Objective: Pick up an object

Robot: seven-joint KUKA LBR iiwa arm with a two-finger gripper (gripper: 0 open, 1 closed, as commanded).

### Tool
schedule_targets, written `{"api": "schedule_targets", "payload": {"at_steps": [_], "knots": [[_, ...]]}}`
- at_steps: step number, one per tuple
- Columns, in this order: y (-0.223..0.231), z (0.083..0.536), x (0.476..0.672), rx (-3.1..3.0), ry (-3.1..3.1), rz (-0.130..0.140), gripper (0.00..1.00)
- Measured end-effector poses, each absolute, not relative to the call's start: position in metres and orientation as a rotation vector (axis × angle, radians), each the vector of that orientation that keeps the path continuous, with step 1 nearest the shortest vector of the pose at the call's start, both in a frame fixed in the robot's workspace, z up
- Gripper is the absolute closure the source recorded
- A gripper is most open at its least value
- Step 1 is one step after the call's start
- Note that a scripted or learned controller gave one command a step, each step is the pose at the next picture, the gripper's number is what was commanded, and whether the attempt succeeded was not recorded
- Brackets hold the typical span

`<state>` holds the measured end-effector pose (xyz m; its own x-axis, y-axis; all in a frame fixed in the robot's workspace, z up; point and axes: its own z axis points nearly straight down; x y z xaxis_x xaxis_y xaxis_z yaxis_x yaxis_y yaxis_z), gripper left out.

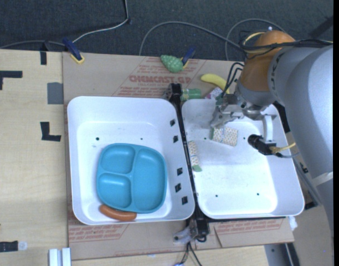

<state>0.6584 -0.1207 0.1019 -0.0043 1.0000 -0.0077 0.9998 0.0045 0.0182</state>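
Observation:
My gripper [218, 123] hangs low in the back left part of the right bin [252, 198]. It is right at the left edge of a small pale patterned packet [227, 136] that lies flat on the bin floor. A narrow patterned strip [193, 153] lies against the divider, with a tiny green bit [197, 168] just below it. In the left bin [83, 121] a blue divided plate [131, 176] sits with an orange sausage [117, 213] along its front edge.
Behind the bins on the cardboard lie a green lumpy toy [171, 63], a yellow banana [214, 81] and a small green item [193, 93]. The grey arm [308, 104] covers the right bin's back right corner. Cables run across the back.

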Motion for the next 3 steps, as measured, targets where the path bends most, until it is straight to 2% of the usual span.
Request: {"api": "schedule_targets", "payload": {"at_steps": [1,2,3], "knots": [[-0.120,0.103,0.659,2.203,2.213,0.014,0.00],[-0.142,0.092,0.628,2.206,2.212,0.016,0.00],[-0.145,0.092,0.603,2.204,2.210,0.016,0.00]]}}
